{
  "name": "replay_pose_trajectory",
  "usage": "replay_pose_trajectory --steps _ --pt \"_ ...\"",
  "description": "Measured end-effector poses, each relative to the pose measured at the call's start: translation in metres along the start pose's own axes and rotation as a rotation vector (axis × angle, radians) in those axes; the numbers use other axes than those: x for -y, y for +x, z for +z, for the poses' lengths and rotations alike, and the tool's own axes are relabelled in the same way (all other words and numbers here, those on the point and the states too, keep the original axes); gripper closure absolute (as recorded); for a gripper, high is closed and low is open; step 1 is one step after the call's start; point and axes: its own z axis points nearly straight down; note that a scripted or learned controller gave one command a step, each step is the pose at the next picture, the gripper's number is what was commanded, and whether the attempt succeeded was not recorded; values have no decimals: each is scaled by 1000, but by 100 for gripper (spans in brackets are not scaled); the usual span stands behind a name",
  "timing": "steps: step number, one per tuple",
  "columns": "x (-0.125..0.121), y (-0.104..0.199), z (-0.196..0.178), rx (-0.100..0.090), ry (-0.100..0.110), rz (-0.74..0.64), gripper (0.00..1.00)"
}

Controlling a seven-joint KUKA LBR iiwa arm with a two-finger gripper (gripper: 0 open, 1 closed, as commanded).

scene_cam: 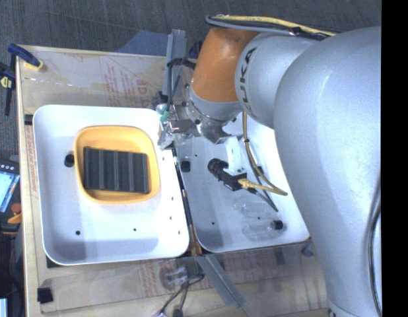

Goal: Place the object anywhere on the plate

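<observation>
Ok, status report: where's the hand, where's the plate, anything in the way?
Hand low over the seam between the bins, fingers unreadable. Yellow rectangular plate in the left white bin, dark ribbed insert on it. Clear plastic item lies in the right white bin.

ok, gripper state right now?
Gripper: cannot be told. It sits over the seam between the bins, beside the yellow plate.
</observation>
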Motion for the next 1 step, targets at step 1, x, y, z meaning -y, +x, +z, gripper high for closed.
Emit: replay_pose_trajectory --steps 1 --pt "0 0 0 0 0 1 0"
